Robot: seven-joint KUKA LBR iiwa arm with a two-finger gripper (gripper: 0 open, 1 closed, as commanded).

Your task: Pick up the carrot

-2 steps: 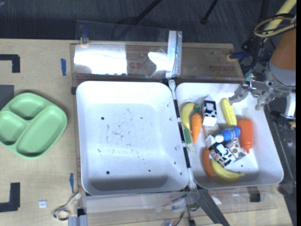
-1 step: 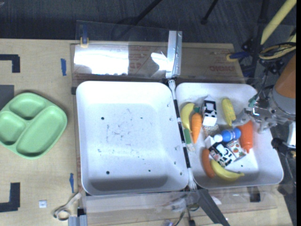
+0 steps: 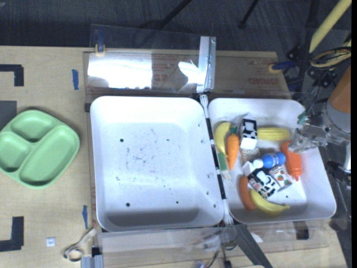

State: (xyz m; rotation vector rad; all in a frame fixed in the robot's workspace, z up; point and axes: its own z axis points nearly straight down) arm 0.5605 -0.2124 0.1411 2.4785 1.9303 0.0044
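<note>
At your 9 o'clock sits a green divided plate point(image 3: 38, 148), then the left bin point(image 3: 150, 161). In the right bin point(image 3: 318, 200), the carrot point(image 3: 232, 148) lies at its 9 o'clock beside a banana point(image 3: 221, 134) — untouched. Gripper point(image 3: 304, 139) hovers at the bin's 3 o'clock edge — you can't tell its state from here.

Overhead slant onto both bins point(image 3: 148, 108)
</note>
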